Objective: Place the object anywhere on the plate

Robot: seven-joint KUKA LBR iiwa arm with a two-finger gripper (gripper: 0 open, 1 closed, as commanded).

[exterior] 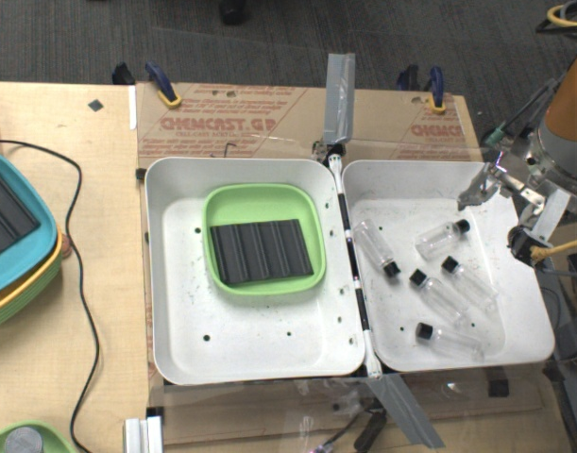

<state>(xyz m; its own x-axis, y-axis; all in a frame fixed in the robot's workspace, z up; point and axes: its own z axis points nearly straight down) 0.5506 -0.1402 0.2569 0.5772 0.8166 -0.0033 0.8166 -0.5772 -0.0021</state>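
Nearest the camera, the right bin [515, 347] holds several clear vials with black caps [439, 291] scattered loose on its white floor — none lies on the green plate [263, 204], which sits in the left bin [175, 328] with a dark ribbed insert [263, 251] on it. The gripper [515, 201] hangs over the right bin's far right edge, fingers spread, nothing between them. Both bins rest on the wooden surface [71, 347].

A light green plate [262, 239] with a dark grey ribbed insert [260, 251] sits in the white left bin [175, 328]. Right of the plate, clear tubes with black caps [430, 276] lie on speckled white.
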